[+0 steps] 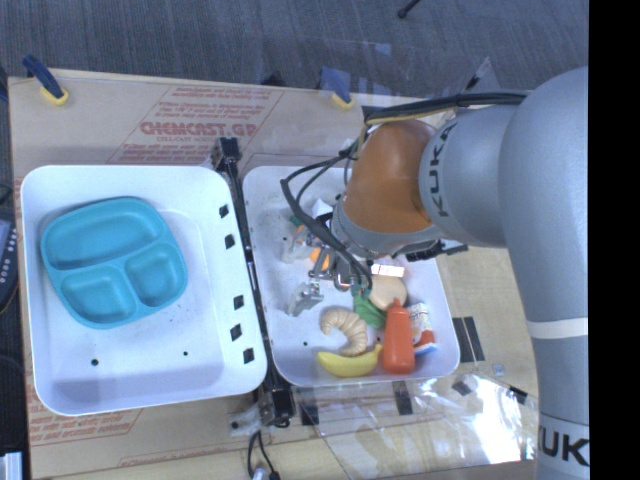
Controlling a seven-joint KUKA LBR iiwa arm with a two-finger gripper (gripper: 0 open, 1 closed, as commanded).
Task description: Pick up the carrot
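Gripper (318, 268) lowered into right bin (262, 268), under orange wrist band (390, 183); finger spread and any hold: cannot tell, too small & tangled w/ cables. Carrot (398, 338) lying below-right of gripper, near bin's front edge, orange body w/ green top (368, 310) pointing back toward gripper; not seen betw. fingers. Croissant (345, 328) just below gripper, touching carrot's green top. Banana (348, 363) farther below, along front wall, touching carrot's lower end. Pale round item (388, 290) right of gripper, just above carrot. Left bin (130, 373) well left of gripper, w/ blue divided plate (112, 260).
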